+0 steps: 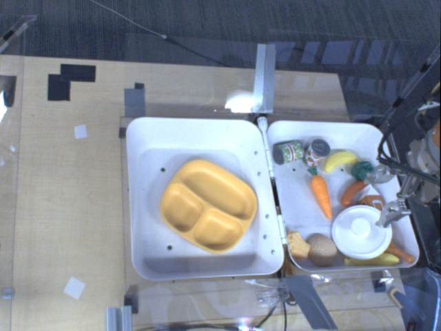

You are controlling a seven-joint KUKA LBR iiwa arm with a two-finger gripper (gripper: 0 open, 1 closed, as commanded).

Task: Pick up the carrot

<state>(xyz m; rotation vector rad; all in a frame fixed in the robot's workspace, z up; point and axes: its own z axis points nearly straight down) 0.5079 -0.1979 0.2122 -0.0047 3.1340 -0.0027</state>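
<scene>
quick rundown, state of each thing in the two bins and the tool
carrot: lying flat in the right bin, untouched
yellow divided plate: right way up in the left bin
can: on its side
white bowl: upright
banana: lying flat
tool: at the right bin's right edge

Robot arm (426,158) at right edge: grey/silver metal body w/ a hint of orange at the far edge. Black cables (394,126) loop over it, several thin dark lines crossing. Hand (398,197): small silvery metal parts, shiny, w/ light-grey brackets. Details too blurred for screws or markings.
</scene>
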